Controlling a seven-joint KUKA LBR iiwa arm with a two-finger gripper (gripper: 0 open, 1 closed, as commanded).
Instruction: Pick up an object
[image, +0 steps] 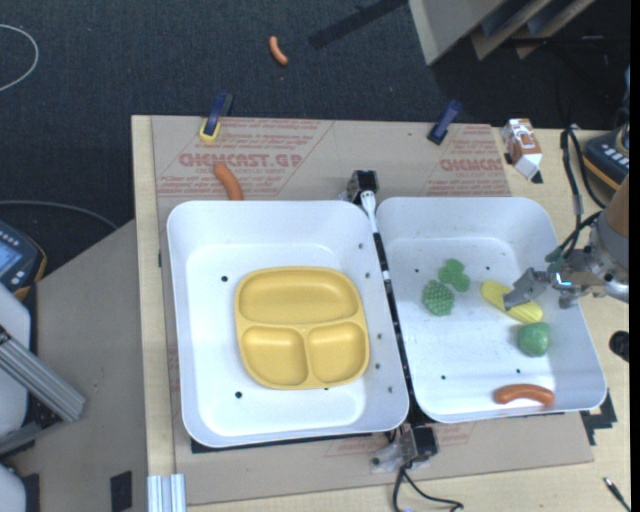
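Note:
In the right bin (470, 225) lie two green broccoli-like pieces (437, 297) (454, 272), a yellow piece (508, 301), a round green piece (533, 339) and an orange sausage (523, 395). My gripper (546, 290) comes in from the right, low over that bin's right side. Its fingers are spread open. The left finger (522, 291) rests just above the yellow piece's right end, and nothing is between the fingers.
The left bin (200, 300) holds a yellow divided plate (300, 327). Another orange sausage (229, 181) lies on the cardboard behind the left bin. Clamps (213, 118) (444, 122) sit at the board's back edge, with cables at the right.

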